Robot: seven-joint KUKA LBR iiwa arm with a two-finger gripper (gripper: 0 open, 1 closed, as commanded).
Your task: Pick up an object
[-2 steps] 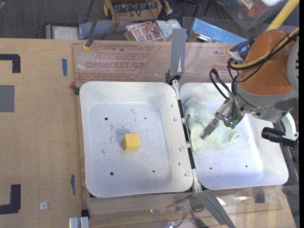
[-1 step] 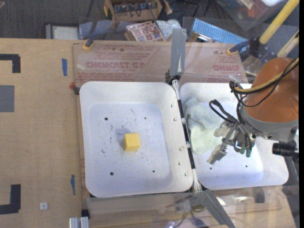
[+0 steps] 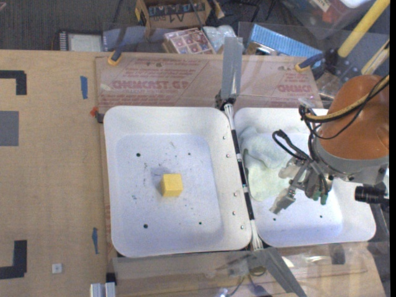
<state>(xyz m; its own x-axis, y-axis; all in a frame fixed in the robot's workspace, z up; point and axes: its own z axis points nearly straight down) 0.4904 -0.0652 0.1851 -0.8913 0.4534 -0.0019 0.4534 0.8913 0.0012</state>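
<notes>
Fingers of the gripper [image 3: 286,198] hang low over the right bin [image 3: 346,228], near its left wall, spread a little and pinching nothing. A pale cloth [image 3: 260,159] lies just behind them, toward the bin's back left corner. The yellow block [image 3: 172,185] sits mid left bin [image 3: 124,135], well apart. Farther back, the brown board [image 3: 161,82] reads something like "CHEMCAST".
</notes>
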